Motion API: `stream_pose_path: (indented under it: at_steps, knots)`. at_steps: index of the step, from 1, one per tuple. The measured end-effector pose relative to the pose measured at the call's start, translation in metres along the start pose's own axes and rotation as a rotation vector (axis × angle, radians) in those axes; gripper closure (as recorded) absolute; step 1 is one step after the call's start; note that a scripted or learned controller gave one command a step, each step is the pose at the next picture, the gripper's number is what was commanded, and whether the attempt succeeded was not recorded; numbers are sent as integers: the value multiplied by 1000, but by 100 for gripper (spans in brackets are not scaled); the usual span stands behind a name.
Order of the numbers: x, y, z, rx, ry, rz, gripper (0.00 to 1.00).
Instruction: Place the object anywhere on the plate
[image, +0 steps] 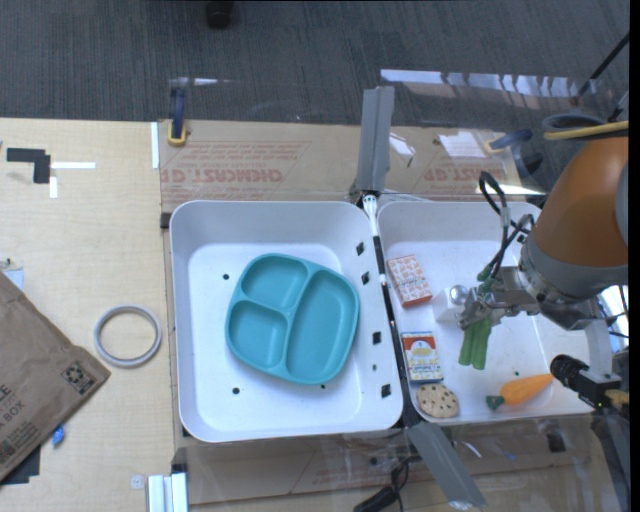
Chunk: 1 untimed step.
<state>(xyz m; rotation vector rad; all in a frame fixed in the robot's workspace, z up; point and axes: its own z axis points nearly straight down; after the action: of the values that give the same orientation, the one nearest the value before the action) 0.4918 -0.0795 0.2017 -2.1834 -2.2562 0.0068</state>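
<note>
Right bin (450, 230), near edge: cookie (437, 401), carrot (524, 389). Behind them, small box (422, 357) and green object (476, 340); end effector (484, 303) directly over its top, grip state cannot tell. Farther: second box (408, 279). Left bin (200, 300): teal plate (292, 318).

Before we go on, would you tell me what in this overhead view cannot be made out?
- Tool: it sits over the green vegetable; whether it grips it is masked by the wrist.
- Print on the two small boxes and: too small to read.
- Right bin: its far right side is covered by the arm.
- Carrot: its right end is crossed by a black fitting.
- Teal plate: fully visible.
</note>
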Motion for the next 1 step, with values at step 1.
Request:
stream_pose_path:
  at_steps: [1]
  knots:
    - [78,15,11,-1,0,-15,100]
